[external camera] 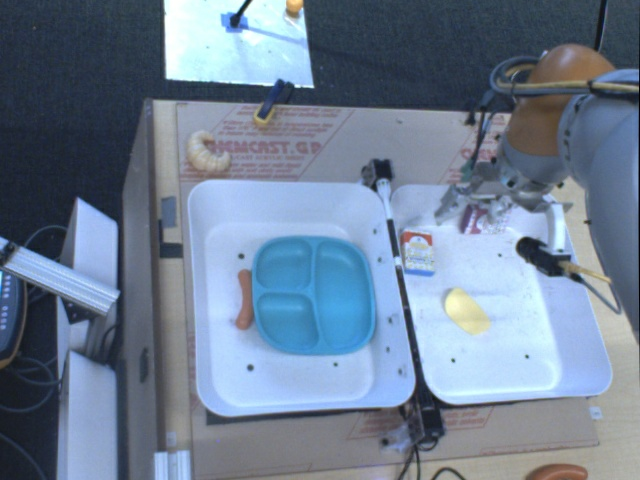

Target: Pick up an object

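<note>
White bins sit side by side on the bench in the camera view. The left bin (200, 268) holds a blue divided plate (312, 295), with an orange-brown sausage (244, 299) lying just beside the plate's left edge. The right bin (590, 368) holds a small carton (418, 251) near the shared wall and a pale yellow lump (466, 311) near its middle, well apart from the gripper. The gripper (478, 206) is at the far end of the right bin, directly over a reddish item (476, 220). Whether the gripper is open, closed, or has hold of that item cannot be told.
</note>
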